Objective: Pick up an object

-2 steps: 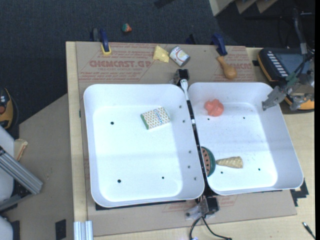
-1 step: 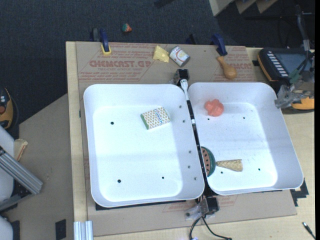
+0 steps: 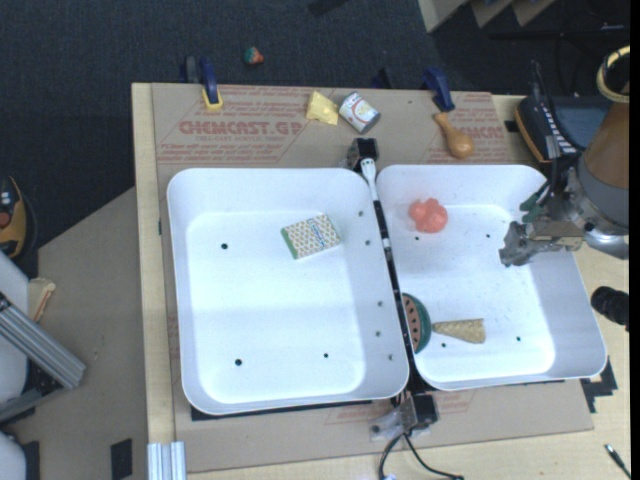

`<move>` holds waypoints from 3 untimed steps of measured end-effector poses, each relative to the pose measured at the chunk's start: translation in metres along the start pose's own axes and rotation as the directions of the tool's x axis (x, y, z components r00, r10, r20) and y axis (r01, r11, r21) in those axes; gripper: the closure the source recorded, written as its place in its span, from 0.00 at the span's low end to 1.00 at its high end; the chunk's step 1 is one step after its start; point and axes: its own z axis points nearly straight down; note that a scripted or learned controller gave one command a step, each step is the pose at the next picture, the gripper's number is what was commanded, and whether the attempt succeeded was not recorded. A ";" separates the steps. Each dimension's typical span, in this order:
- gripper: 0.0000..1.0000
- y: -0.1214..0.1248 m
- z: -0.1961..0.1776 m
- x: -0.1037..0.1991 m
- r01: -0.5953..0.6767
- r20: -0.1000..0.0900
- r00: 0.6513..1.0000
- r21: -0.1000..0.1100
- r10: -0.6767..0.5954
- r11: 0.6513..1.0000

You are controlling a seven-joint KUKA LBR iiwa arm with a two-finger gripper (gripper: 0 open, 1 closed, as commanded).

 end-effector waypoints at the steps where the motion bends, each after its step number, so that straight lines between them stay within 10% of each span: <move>1: 1.00 -0.020 -0.142 0.011 -0.003 0.008 1.000 -0.026 0.003 1.000; 2: 1.00 -0.032 -0.295 0.013 -0.005 0.010 1.000 -0.029 0.005 1.000; 3: 1.00 -0.031 -0.224 0.084 0.001 0.004 1.000 0.000 -0.001 1.000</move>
